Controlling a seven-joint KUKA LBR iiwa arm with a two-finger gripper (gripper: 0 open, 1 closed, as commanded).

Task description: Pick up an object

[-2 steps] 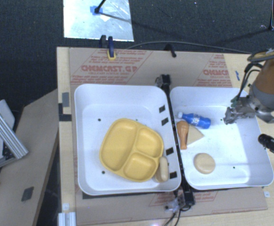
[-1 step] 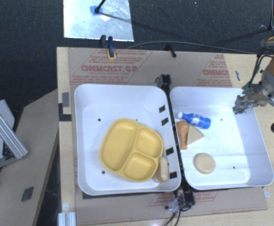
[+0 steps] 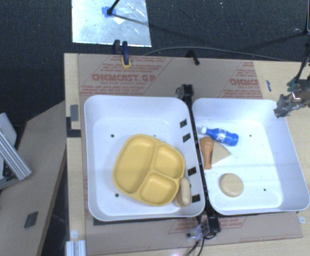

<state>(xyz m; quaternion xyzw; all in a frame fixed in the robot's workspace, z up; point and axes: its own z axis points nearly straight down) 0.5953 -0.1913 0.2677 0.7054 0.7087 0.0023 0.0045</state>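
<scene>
We see two white bins [image 3: 144, 108], a yellow tray [image 3: 149, 169], a blue bottle [image 3: 221, 136], a tan round cookie [image 3: 231, 185], a light brown desk [image 3: 213, 71].

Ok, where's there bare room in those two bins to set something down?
Left bin: the floor behind and left of the yellow tray. Right bin: its right half and the back. Crowded: the right bin's left side, with the blue bottle, the tan wedge and the round piece.

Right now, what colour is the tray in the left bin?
Yellow: the tray shows plainly in the camera view.
</scene>
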